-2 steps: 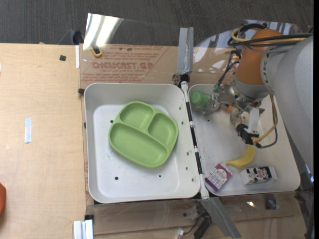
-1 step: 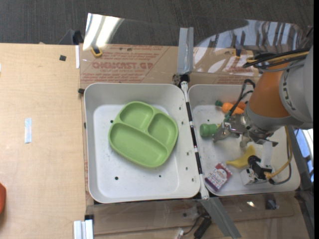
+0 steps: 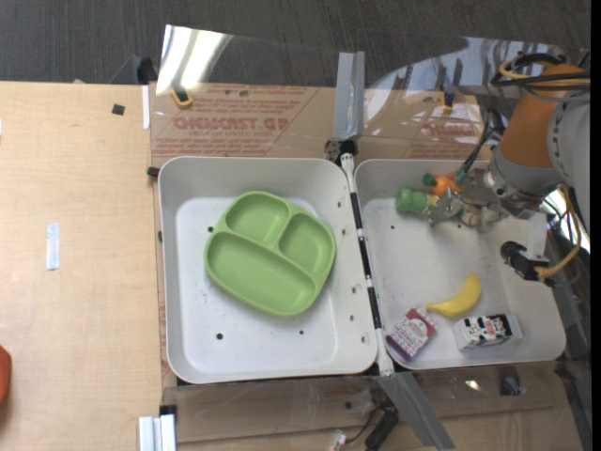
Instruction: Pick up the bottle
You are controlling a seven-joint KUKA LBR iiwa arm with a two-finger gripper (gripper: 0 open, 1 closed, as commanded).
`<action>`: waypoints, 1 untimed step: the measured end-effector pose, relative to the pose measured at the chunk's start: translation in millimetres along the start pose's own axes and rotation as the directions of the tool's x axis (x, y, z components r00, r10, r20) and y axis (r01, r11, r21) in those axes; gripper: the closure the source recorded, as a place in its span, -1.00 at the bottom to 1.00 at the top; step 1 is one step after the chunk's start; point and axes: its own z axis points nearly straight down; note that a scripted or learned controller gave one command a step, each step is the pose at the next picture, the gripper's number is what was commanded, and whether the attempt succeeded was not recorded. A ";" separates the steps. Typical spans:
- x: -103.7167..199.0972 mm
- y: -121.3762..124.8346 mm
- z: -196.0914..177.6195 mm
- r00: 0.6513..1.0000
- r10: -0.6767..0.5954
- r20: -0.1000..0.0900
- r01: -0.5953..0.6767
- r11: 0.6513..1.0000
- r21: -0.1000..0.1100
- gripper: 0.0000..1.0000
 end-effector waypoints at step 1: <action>-0.8 -1.8 -7.5 1.000 -0.003 0.002 0.003 1.000 0.009 1.00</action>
